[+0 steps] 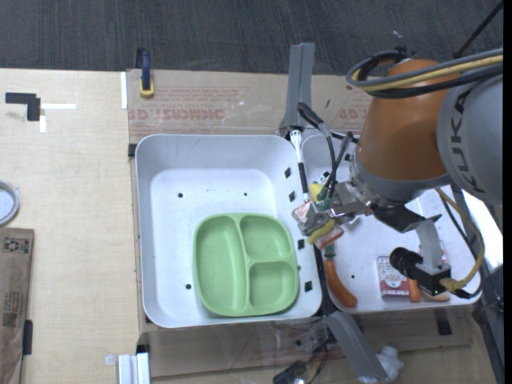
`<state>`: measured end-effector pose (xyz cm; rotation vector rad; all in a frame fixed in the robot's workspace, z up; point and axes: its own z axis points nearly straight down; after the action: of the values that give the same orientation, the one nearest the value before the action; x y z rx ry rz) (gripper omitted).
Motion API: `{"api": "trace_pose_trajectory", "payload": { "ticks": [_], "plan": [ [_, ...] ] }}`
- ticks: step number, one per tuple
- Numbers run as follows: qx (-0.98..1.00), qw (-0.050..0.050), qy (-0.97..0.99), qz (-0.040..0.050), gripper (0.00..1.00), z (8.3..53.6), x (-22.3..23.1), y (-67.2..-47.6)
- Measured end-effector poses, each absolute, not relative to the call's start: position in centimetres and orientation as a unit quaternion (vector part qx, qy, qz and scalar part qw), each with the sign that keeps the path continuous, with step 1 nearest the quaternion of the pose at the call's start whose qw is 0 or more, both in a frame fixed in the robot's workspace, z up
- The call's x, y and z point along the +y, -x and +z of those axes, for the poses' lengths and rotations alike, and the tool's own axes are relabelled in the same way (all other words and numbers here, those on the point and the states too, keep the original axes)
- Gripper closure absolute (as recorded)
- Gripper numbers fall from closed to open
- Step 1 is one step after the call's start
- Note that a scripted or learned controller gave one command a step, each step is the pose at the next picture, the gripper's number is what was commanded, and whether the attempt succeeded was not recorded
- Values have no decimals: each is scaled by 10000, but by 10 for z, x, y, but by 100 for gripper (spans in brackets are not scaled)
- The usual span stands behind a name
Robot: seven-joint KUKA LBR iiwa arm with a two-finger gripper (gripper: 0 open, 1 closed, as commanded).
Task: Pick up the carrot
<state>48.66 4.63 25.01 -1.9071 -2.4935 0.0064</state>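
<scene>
- Gripper hangs low at the left side of the right bin, close to the wall it shares with its neighbour. Whether it is parted or closed cannot be told, as the wrist and clutter mask it.
- Jumble of small items, yellow, pink and red, sits right at the gripper. It is too tangled to name them or to tell whether any is gripped.
- Left bin holds a green divided plate with three compartments. The plate lies flat toward the near right corner, its right rim close to the bin wall.
- In the right bin, the carrot lies on the floor by the near left corner. It slants from just below the gripper toward the near wall, and its upper end is just beside the jumble. Whether they touch is unclear, and it is not held.
- Farther right in the same bin, a small pink-and-white packet lies flat, apart from the carrot.
</scene>
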Motion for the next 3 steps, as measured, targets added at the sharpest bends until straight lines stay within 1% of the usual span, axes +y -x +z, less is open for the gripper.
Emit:
{"api": "trace_pose_trajectory", "payload": {
  "ticks": [1, 2, 3],
  "plan": [
    [-7637, 1, 6455, 18, 100, 346, -25, -525],
    [-8802, 7, 4745, 13, 100, 342, -31, -499],
    [-9710, 7, 2389, 2, 100, 238, -48, -489]
  ]
}}
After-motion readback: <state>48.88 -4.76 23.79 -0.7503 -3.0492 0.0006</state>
